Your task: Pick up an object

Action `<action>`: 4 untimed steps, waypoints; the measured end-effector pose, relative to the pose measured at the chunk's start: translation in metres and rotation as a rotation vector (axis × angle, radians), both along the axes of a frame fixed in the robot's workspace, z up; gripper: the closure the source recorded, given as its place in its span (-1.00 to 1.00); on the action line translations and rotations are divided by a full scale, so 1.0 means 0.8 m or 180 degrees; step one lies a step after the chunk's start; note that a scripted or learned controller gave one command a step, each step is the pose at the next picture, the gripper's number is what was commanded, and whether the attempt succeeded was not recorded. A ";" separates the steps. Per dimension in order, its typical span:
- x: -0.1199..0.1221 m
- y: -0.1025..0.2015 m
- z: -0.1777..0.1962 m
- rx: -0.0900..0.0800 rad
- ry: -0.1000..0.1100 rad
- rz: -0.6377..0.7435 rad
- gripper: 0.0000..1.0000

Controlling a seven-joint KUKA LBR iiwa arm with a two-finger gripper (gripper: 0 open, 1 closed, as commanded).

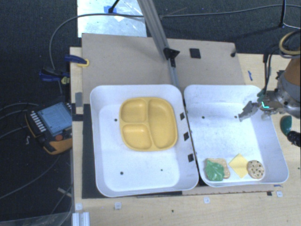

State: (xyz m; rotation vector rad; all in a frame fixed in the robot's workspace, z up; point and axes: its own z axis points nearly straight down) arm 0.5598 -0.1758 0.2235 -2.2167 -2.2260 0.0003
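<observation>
Three toy food pieces lie along the near edge of the right bin [225, 126]: a green leafy piece on toast [216, 169], a yellow cheese slice [239, 165] and a round speckled cookie [255, 169]. My gripper [250, 110] hangs over the far right part of that bin, well behind the food and apart from it. The grey arm [289, 95] enters from the right edge. Nothing shows in the gripper.
The left bin [141, 173] holds a yellow divided plate [148, 124] in its far half. A slanted metal pole [157, 27] rises behind the bins. Cables and a handheld pendant [51, 126] lie off the bench to the left.
</observation>
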 end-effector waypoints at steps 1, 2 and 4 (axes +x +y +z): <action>0.001 0.000 0.001 -0.0001 -0.0006 0.0001 -1.00; 0.008 -0.004 -0.054 -0.0001 0.0002 -0.0008 -1.00; 0.004 -0.005 -0.171 -0.0001 -0.0002 -0.0010 -1.00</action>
